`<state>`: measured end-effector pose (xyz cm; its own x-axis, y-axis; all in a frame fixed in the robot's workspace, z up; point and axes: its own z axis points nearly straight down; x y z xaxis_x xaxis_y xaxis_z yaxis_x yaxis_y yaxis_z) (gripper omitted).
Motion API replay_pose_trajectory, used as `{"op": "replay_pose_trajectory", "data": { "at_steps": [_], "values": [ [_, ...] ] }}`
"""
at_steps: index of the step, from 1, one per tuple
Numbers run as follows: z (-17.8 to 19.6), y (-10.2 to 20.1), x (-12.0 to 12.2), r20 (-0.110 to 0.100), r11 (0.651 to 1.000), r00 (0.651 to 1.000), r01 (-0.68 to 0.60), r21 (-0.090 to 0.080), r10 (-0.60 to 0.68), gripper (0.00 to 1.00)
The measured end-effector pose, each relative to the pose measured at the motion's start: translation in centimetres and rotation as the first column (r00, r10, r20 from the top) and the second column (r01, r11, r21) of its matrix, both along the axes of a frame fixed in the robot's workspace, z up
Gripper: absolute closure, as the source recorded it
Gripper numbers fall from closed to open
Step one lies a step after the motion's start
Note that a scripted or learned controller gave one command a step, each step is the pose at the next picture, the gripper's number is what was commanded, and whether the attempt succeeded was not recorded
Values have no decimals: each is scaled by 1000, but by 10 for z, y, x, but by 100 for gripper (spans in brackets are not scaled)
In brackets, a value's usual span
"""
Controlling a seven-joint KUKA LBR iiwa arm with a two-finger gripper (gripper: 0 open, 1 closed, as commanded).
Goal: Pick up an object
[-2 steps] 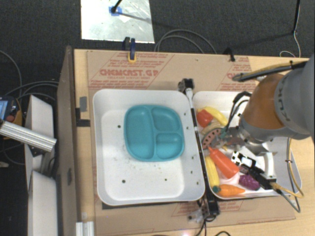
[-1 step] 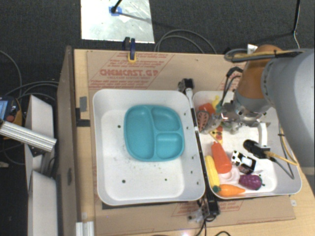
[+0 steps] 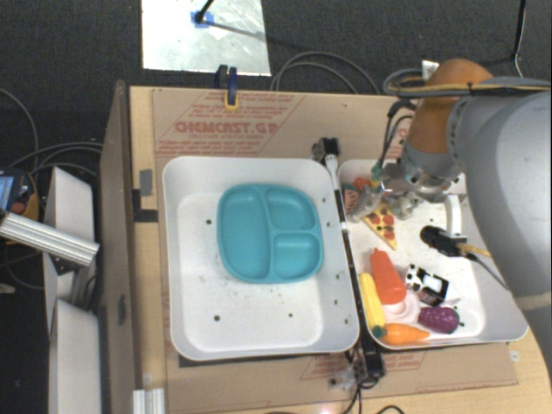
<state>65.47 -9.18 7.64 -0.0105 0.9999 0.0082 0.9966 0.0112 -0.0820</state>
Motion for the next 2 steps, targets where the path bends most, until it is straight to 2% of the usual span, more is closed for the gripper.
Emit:
{"op": "replay_pose_trajectory", "data": {
  "at_steps": [1,2],
  "values": [
    [0,3,2,20,1000,1000,20,-3,-20,0],
    [0,3,2,20,1000,1000,19,-3,-19,0]
  ]
}}
